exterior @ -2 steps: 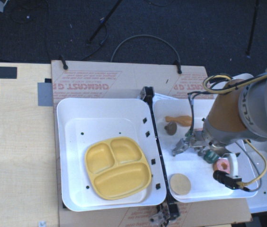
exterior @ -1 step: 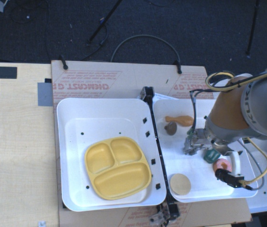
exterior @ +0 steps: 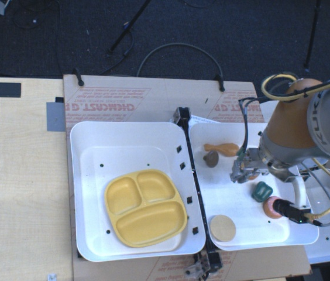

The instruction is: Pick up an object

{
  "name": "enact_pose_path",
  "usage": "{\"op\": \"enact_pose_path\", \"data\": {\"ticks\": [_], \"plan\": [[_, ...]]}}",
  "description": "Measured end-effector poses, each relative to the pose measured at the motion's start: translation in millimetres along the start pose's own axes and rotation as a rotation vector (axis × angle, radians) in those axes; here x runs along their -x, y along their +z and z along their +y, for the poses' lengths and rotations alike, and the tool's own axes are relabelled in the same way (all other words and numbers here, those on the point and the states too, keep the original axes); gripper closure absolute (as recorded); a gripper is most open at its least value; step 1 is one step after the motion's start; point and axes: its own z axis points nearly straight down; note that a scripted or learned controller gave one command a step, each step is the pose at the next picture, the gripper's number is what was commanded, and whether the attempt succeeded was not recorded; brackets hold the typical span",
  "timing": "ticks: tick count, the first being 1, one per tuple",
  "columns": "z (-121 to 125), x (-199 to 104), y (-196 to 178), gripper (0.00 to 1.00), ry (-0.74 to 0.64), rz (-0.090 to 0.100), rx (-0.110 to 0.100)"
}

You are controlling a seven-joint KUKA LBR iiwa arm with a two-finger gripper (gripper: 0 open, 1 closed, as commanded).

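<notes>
Gripper (exterior: 242, 172) over right bin (exterior: 238, 239), finger state impossible to tell.
One yellow three-compartment plate (exterior: 146, 207) in left bin (exterior: 89, 157); one tan disc (exterior: 223, 228) lower right.

The arm (exterior: 296, 127) covers the far right corner of the right bin (exterior: 235, 239); the gripper (exterior: 244, 171) is too small and blurred to read its fingers. The teal object (exterior: 263, 190) and the brown lump (exterior: 211, 158) stay unidentifiable.

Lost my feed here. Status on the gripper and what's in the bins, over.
Gripper low over right white bin, nothing seen held. Closest: small brown lump, orange elongated piece, teal block. Yellow divided plastic tray in left white bin.
</notes>
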Motion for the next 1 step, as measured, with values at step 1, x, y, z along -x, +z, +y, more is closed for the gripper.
{"op": "enact_pose_path", "data": {"ticks": [1], "plan": [[-3.6, 2.4, -42.5, 1.0, 0.001, 0.0, -0.001]]}}
